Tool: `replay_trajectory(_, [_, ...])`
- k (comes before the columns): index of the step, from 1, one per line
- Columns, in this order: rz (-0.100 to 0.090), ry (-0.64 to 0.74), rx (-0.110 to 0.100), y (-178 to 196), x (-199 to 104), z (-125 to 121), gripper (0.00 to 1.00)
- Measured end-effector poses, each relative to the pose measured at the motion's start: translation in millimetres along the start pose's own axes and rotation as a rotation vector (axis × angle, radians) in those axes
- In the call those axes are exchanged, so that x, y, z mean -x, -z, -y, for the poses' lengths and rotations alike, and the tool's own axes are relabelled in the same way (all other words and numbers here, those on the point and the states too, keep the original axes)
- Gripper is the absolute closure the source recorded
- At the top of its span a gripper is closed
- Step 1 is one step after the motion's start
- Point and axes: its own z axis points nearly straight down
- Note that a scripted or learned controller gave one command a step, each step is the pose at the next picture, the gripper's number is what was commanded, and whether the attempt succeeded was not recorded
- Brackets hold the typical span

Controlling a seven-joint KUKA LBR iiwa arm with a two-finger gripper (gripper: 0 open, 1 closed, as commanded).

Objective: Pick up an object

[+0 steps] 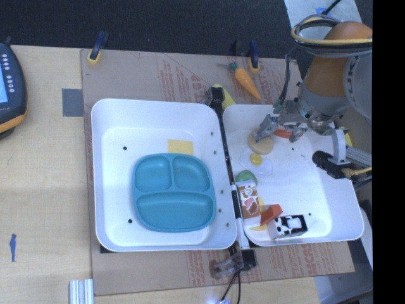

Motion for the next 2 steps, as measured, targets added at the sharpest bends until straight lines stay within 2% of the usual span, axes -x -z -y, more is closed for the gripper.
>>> replay_trajectory(1, [0.000, -0.002, -0.004, -66, -21, 11, 0.00])
replay_trajectory(2, [0.000, -0.007, -0.004, -63, -25, 68, 0.00])
